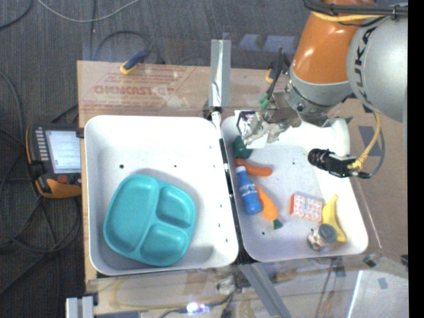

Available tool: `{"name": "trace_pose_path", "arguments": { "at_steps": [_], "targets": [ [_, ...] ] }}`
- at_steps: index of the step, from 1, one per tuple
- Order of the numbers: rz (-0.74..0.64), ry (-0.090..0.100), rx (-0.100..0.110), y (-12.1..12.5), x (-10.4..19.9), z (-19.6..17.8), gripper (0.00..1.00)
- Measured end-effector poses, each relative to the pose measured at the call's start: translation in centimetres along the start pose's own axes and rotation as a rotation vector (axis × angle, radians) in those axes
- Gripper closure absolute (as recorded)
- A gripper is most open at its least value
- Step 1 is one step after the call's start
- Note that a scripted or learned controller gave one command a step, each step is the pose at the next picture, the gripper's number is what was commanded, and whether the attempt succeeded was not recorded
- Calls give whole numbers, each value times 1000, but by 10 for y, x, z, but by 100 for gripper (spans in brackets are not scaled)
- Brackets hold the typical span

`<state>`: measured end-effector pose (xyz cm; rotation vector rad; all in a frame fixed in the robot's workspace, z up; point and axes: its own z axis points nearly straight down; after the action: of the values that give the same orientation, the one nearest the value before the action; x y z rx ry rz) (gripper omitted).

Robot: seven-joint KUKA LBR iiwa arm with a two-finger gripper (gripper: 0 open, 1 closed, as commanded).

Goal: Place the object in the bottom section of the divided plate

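- Gripper (257, 132) low over the far left corner of the right bin (351, 240), at the end of the grey arm (371, 42) with its orange band.
- Finger spacing: cannot tell; the metal parts blur into the bin's white floor, and nothing plainly seen between them.
- Just below the gripper, a small green piece (240, 150) and an orange sausage-shaped toy (260, 170), both on the bin floor.
- Nearer the front: blue bottle (249, 191) lying lengthwise, carrot (268, 206) touching its right side.
- Further right: pink-checked packet (306, 206), banana (332, 218), small round tin (319, 237) beside the banana.
- Teal divided plate (151, 218) in the left bin (106, 134), towards its front left, three sections all bare.
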<state>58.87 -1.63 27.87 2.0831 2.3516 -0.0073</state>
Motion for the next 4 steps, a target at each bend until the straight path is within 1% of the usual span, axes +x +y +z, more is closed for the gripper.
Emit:
{"name": "trace_pose_path", "arguments": {
  "at_steps": [1,2,3,4],
  "targets": [
    [-89,4,2,30,71,96,100],
    [-89,6,4,30,72,88,100],
    [66,4,3,-20,111,97,100],
    [-48,2,1,-33,175,90,100]
  ]
}}
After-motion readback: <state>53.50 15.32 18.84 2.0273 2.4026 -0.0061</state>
